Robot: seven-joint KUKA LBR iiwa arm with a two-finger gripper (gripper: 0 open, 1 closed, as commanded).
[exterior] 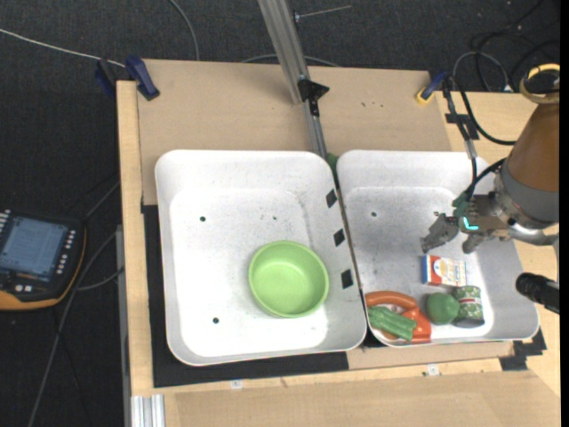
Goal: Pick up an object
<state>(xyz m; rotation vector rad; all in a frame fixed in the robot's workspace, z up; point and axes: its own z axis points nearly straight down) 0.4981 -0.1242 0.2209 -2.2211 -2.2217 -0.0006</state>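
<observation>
From my remote station I logged the claw (447, 236) hanging with fingers spread and gripping nothing over the right bin (400, 169), with bare floor open to its left and behind it and the bin's right rim close on its other side. Just in front of it lay one small carton (443, 269), then one green ball (440, 307), one printed can (469, 302) and one orange-and-green toy (395, 317) crowding the near rim. Well to its left, past the divider, one green bowl (288, 278) sat in the left bin (231, 185).
</observation>
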